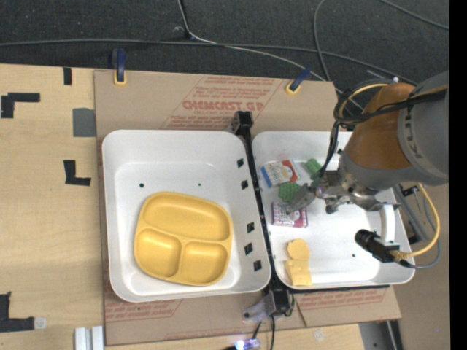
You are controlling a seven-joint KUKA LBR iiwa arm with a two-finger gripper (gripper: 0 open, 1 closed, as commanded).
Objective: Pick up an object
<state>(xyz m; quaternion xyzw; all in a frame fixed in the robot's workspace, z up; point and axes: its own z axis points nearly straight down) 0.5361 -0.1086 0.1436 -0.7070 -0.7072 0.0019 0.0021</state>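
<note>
Gripper is lowered in right bin beside green toy; finger state cannot be told. Card at 7 o'clock, packet at 10: a crowded, glancing grasp is risked.

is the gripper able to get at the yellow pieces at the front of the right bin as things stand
Probably yes. The yellow pieces lie uncovered on the right bin floor, nothing on top. The gripper hovers by the green object, just behind them; the bin's front wall is close, though.

Grey arm, orange band, yellow cable
</note>
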